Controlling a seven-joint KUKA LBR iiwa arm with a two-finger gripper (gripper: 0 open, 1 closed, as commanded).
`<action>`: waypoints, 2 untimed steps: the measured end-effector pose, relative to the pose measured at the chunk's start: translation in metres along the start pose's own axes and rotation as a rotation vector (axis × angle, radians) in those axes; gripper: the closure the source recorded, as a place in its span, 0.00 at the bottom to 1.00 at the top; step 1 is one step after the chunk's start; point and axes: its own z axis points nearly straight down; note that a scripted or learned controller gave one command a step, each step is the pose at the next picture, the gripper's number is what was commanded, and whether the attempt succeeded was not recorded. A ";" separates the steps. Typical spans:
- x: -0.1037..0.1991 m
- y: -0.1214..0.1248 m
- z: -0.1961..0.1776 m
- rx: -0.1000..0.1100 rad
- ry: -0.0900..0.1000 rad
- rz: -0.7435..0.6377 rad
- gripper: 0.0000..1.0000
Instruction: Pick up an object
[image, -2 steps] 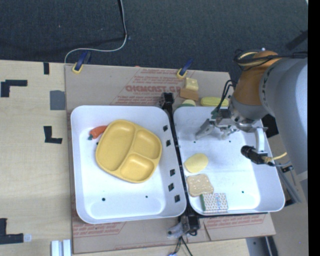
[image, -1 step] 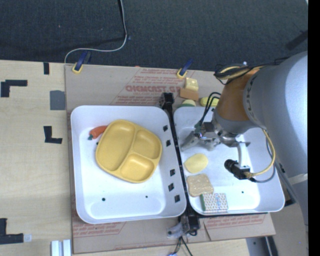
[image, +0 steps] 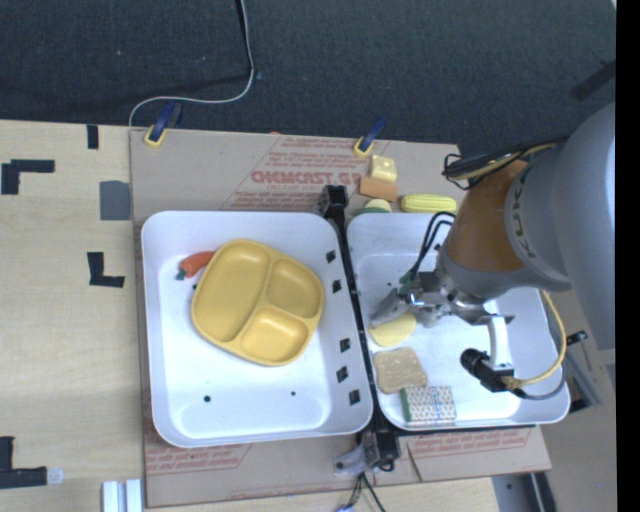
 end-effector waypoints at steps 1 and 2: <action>-0.002 0.005 -0.014 -0.014 -0.005 0.001 1.00; 0.069 -0.012 -0.136 -0.012 0.002 -0.008 1.00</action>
